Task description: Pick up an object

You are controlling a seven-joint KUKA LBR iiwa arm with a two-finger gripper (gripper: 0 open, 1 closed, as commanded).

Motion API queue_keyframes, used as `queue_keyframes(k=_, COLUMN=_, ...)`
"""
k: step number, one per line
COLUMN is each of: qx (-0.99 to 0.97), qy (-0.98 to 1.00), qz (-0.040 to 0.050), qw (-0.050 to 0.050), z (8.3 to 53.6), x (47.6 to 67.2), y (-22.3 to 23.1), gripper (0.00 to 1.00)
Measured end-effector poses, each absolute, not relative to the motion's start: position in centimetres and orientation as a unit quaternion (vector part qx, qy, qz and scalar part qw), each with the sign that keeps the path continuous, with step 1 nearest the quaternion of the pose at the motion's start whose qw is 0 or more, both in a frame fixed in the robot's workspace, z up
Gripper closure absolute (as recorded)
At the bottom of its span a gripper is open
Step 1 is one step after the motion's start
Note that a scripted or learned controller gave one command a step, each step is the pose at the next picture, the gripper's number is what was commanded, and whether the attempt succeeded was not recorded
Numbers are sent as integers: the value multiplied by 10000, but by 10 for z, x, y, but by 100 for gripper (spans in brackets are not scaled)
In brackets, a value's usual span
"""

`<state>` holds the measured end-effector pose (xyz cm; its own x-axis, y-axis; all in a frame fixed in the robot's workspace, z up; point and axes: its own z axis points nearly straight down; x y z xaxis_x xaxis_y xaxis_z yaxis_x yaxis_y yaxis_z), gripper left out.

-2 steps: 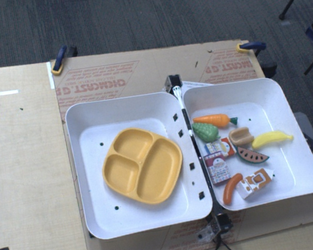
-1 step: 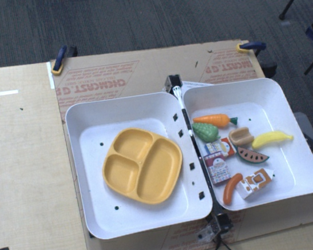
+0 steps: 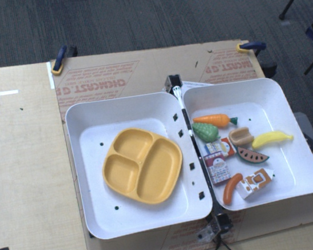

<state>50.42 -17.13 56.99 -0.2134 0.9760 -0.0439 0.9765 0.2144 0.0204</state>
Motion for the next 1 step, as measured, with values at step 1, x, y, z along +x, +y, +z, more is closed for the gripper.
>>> queue_keyframes(k=1, qx=6260, qy=7794, qz=-62, qw=248, z=579, x=506, y=-171, gripper=100)
